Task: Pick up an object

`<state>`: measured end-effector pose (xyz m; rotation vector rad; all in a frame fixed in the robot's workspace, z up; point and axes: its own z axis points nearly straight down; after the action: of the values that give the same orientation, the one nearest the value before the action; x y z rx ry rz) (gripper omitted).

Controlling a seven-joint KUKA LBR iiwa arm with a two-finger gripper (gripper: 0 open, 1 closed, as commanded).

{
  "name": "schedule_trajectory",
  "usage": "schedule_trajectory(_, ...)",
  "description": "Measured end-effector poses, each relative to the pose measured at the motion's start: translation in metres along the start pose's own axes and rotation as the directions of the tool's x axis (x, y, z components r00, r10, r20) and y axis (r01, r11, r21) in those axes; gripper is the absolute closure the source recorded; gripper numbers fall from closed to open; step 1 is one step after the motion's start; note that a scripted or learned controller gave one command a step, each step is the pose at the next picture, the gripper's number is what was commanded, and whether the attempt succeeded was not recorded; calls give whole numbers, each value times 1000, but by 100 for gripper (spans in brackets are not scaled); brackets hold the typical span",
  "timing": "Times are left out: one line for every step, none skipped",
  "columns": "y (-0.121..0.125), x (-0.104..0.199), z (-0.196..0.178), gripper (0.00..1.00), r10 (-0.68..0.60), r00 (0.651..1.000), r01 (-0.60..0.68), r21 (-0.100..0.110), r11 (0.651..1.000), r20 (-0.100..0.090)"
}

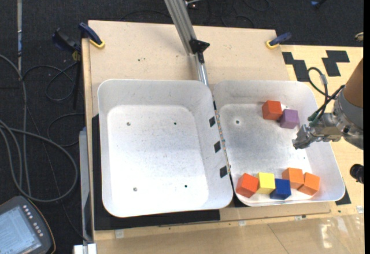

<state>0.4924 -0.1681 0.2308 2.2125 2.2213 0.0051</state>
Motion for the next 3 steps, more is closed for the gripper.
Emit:
schedule_trajectory(1, 0, -9, 100, 1, 1000, -1, 5, 1000, -1)
schedule_trajectory(20, 53, -16, 100, -5, 1000, 5, 5, 1000, -4)
schedule_trajectory(44, 100, -3, 100, -4, 1000, 4, 6, 1000, -3)
